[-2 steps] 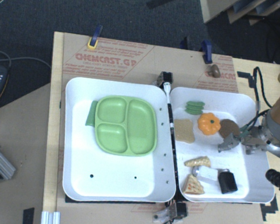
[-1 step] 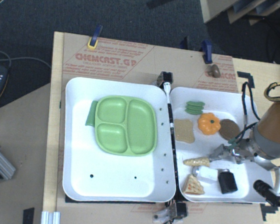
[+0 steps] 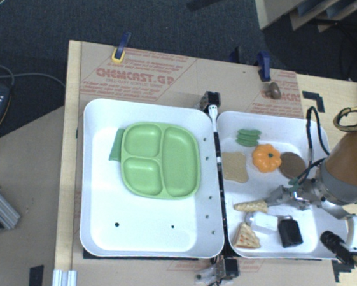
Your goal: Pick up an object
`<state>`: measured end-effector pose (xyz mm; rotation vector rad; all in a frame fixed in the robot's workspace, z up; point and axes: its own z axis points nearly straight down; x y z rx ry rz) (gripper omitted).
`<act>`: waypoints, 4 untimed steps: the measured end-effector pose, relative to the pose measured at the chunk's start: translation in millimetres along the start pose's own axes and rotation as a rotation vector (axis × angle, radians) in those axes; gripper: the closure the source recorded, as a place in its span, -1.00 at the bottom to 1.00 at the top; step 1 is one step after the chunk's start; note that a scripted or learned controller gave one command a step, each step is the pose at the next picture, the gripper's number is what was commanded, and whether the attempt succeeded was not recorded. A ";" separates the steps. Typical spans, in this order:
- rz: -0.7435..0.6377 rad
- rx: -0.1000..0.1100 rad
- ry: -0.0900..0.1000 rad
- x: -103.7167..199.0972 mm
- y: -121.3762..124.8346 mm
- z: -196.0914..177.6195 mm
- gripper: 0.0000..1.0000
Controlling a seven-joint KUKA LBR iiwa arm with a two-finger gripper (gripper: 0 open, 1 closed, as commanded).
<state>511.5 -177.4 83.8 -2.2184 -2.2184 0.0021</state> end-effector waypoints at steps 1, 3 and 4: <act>0.002 -0.003 -0.001 -0.6 0.5 -11.2 1.00; -0.001 -0.011 -0.005 6.3 -6.8 -108.1 1.00; -0.001 -0.010 -0.005 6.1 -5.6 -143.4 1.00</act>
